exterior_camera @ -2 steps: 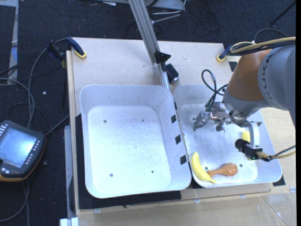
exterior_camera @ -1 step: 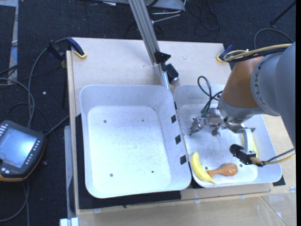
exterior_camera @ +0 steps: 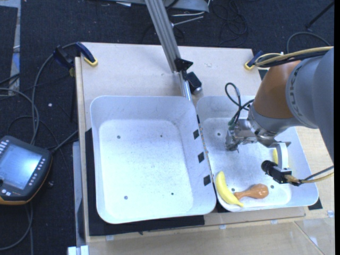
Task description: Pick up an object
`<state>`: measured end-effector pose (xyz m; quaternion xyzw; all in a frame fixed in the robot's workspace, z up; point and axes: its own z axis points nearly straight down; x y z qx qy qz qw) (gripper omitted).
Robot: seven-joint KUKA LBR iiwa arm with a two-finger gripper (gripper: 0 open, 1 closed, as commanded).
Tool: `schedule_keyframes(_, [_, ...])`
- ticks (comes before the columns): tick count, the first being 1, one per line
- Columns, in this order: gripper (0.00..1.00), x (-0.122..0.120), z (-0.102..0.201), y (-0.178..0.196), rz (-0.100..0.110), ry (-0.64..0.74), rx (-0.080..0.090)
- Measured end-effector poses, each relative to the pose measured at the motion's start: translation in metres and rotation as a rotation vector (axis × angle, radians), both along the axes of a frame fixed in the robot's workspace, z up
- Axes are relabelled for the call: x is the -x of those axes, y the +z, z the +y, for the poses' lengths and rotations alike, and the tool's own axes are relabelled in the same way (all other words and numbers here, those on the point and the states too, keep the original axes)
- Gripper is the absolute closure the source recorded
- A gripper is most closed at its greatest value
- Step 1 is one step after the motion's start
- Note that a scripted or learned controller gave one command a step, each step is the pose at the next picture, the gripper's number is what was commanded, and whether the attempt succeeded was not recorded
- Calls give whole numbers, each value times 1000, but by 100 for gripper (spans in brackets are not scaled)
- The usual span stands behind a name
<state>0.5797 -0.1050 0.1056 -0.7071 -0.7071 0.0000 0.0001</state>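
In the right bin [exterior_camera: 305,193] a yellow banana [exterior_camera: 225,190] lies against the near left corner. An orange-brown drumstick-shaped toy [exterior_camera: 253,192] lies just right of it, its narrow end touching the banana. My gripper [exterior_camera: 232,144] hangs over the middle of the right bin, above and behind both objects, pointing down at the bare bin floor. Nothing shows between its fingers.
The left bin [exterior_camera: 101,110] sits beside the right one, their rims meeting along a ridge with black clips [exterior_camera: 202,155]. A slanted aluminium pole [exterior_camera: 164,33] rises from behind the bins. Yellow clamps [exterior_camera: 87,57] hold the board's far corners.
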Motion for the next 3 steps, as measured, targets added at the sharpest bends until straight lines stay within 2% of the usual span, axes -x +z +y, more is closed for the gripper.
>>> schedule_keyframes(1, [100,4,2,43,-4,0,0])
schedule_keyframes(2, [100,0,0,106,-6,0,1])
schedule_keyframes(3, [100,0,0,105,0,0,0])
